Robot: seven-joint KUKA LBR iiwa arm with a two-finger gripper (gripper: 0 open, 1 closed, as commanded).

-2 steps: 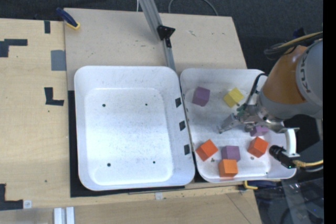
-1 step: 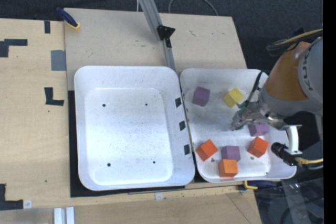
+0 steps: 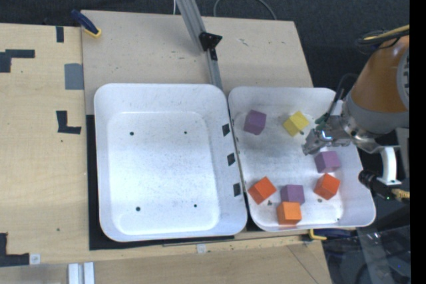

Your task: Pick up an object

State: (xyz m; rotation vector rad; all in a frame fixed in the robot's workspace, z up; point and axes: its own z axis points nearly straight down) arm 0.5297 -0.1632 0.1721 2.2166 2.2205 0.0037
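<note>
The purple cube [image 3: 327,160] nearest the gripper [image 3: 319,140] is lying toward the right side of the right-hand bin [image 3: 266,98], just below the metal tip, and looks the likeliest target. It is appearing small, rigid and light, probably a foam or wooden block with flat faces, so it should be taking a squeeze across two opposite sides without slipping or deforming. An orange cube [image 3: 326,185] is sitting just below it, close enough that a wide approach could be nudging it. Further out, a yellow cube [image 3: 297,123] is resting to the gripper's upper left and another purple cube [image 3: 254,122] beyond that; along the bin's near edge, an orange cube [image 3: 262,189], a purple cube [image 3: 292,193] and an orange cube [image 3: 289,211] are clustering together. The left-hand bin [image 3: 160,93] is standing beside it on the worktop [image 3: 133,43]. Whether the gripper is spread or pressed together cannot be told, since the wrist and glare are blurring the tip; nothing is visibly being held.
</note>
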